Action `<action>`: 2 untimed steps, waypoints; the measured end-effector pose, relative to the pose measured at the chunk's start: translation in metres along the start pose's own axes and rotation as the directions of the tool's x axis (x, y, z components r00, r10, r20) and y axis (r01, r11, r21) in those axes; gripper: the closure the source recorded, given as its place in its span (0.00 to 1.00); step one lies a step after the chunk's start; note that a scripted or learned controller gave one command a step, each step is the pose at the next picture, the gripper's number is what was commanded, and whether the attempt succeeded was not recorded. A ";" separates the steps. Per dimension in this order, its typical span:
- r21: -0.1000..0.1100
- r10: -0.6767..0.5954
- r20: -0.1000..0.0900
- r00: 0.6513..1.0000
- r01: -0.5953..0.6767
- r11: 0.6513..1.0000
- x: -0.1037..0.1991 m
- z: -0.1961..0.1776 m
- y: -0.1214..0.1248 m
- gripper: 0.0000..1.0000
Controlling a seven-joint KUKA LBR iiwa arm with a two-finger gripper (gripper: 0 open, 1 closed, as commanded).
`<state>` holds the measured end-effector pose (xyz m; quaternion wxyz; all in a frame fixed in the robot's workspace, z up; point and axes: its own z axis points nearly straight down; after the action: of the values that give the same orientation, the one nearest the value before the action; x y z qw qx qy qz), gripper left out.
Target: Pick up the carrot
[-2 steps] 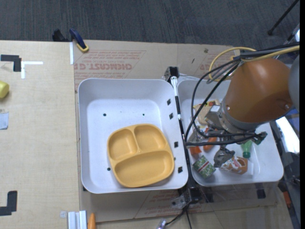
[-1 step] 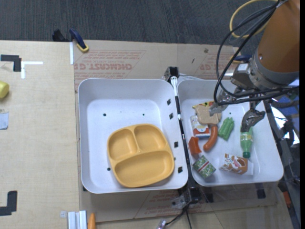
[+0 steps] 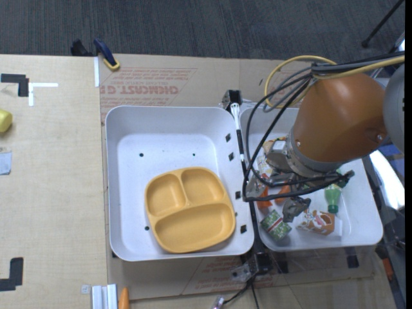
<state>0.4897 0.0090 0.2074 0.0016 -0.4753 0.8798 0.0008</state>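
Observation:
The arm's big orange band hangs over the right bin and covers most of its contents. Just under the wrist, an orange piece that looks like the carrot peeks out among cables near the bin's left side. The gripper reaches down right beside it, a dark grey part showing below the wrist. Whether it touches the carrot is hidden by the wrist and cables.
A yellow divided plate lies in the left bin. In the right bin sit a green packet, a red-and-white item and a small green bottle. Cables loop above the wrist.

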 end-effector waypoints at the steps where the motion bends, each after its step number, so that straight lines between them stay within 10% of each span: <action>1: 0.002 0.046 0.001 0.999 -0.046 0.999 -0.043 0.015 0.040 0.00; 2: 0.000 0.092 -0.001 0.996 -0.092 0.996 -0.073 0.084 0.061 0.00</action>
<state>0.4788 0.1040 0.1241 0.0014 -0.4343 0.9008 0.0005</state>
